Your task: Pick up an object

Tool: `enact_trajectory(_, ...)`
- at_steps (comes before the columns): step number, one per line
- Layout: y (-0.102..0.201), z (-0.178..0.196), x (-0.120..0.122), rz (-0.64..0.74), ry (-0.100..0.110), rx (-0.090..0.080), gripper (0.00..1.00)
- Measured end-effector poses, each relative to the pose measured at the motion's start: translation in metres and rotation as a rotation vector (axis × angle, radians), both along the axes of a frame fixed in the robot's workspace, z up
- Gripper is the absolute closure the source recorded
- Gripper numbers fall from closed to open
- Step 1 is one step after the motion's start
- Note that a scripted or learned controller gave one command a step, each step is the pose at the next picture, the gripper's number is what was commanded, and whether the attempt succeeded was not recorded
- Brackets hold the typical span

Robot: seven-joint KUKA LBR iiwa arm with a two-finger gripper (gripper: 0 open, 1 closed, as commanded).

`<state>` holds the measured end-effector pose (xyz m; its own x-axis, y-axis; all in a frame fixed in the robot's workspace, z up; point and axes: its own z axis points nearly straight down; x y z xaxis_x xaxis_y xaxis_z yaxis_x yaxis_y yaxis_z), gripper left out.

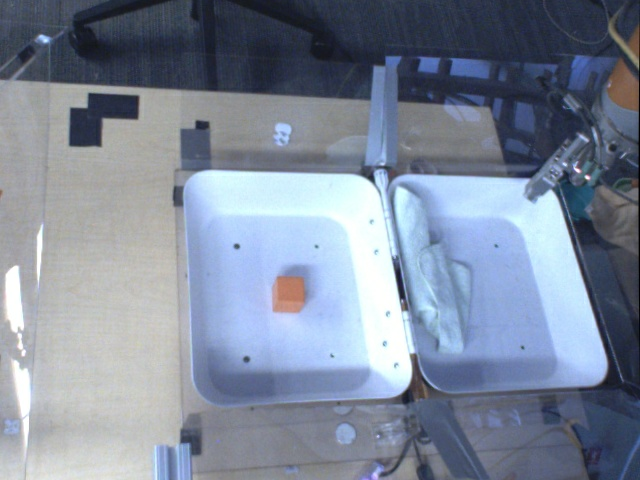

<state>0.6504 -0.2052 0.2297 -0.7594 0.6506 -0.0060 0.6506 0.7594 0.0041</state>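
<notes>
An orange cube (289,294) lies on the floor of the left bin (215,368), a little below its middle. A crumpled white cloth (435,278) lies along the left side of the right bin (560,368). My gripper (545,180) hangs over the far right corner of the right bin, well away from the cloth and far from the cube. Nothing shows between its fingers.
A metal divider post (381,118) stands behind the seam between the two bins. Cables and arm parts crowd the right edge near the gripper. The wooden bench (90,298) stretches to the left of the bins.
</notes>
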Motion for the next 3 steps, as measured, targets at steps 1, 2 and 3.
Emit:
enact_trajectory(1, 0.001, 0.013, -0.006, 0.164, -0.001, -0.002, 1.0)
enact_trajectory(2, 0.0, 0.008, -0.009, 0.396, -0.001, -0.003, 1.0)
enact_trajectory(3, 0.001, -0.011, 0.014, 0.654, -0.003, -0.005, 1.0)
